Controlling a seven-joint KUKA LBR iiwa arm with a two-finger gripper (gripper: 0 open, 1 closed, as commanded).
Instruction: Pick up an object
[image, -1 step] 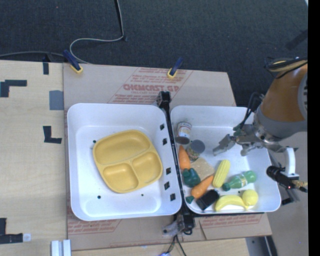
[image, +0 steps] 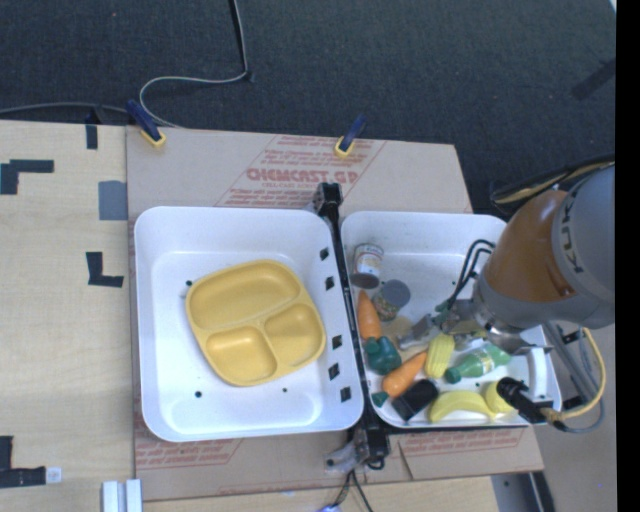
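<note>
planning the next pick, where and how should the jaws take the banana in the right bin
Take the banana across the middle of its curve, coming straight down from above. It lies flat along the near wall of the right bin, long axis running left-right, so the jaws should close front to back across its narrow width. A black block crowds its left end and a yellow object its right, so the middle looks freest.

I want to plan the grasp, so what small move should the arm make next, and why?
Probably ease straight down a little: the end effector hangs over the cluttered right bin, just above the yellow corn and green bottle, with nothing seen between its tips.
</note>
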